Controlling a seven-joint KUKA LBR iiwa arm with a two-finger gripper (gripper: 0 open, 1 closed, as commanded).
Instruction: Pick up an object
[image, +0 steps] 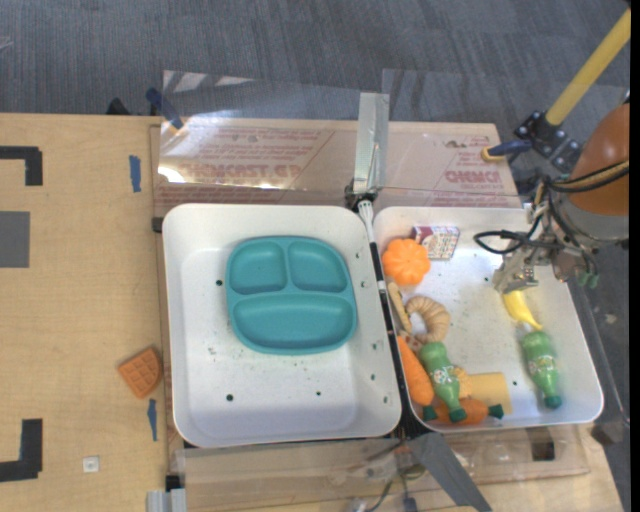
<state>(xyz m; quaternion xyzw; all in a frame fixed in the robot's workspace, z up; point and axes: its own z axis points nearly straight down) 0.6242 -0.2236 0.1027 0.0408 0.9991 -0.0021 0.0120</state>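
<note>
- Over the right bin (590, 400), near its far right side, the gripper (522, 276) hangs just above a yellow banana-like toy (522, 308) — whether its jaws are apart or together, I cannot tell.
- Beside the banana lies a green bottle (541, 366).
- Along this bin's left wall: an orange pumpkin (406, 260), a carrot (416, 372), another green bottle (442, 378).
- A teal divided plate (290, 294) sits in the left bin (190, 380).
</note>
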